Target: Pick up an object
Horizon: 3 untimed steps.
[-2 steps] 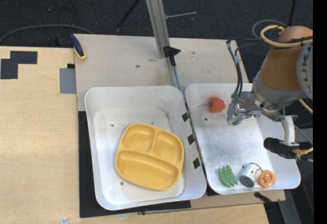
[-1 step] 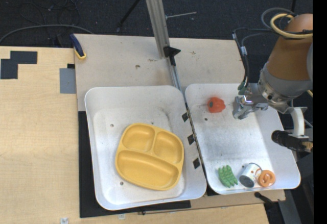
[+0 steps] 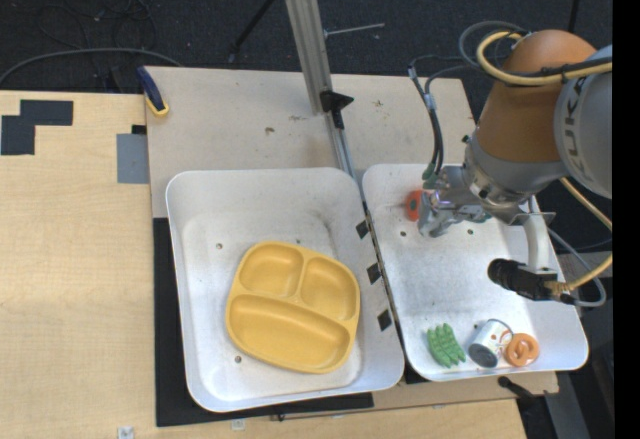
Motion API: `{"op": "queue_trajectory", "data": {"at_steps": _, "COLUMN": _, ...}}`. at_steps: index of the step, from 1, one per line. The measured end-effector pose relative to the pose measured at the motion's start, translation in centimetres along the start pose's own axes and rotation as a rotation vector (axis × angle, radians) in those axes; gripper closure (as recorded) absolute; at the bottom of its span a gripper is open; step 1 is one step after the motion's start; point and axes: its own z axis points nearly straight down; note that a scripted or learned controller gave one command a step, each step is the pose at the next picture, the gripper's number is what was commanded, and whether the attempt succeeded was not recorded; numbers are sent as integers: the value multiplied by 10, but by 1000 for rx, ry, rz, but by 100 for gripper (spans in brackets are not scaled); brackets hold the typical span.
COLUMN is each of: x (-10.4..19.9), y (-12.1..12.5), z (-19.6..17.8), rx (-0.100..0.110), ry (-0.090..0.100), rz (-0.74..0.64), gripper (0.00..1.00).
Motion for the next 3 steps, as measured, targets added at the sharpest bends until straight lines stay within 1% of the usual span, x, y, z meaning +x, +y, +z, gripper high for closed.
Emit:
{"op": "queue_trajectory", "data": {"at_steps": 1, "x": 49, "y": -8, "z": -7, "rx": 0, "ry": 0, "rz": -1, "gripper": 100}}
{"op": "queue_trajectory", "data": {"at_steps": 2, "x": 104, "y": -3, "z": -4, "rx": 0, "ry": -1, "rz": 0, "gripper": 100}}
{"op": "queue_trajectory", "data": {"at_steps": 3, "x": 160, "y": -16, "z": 13, "rx": 2, "ry": -1, "rz": 0, "gripper": 100}}
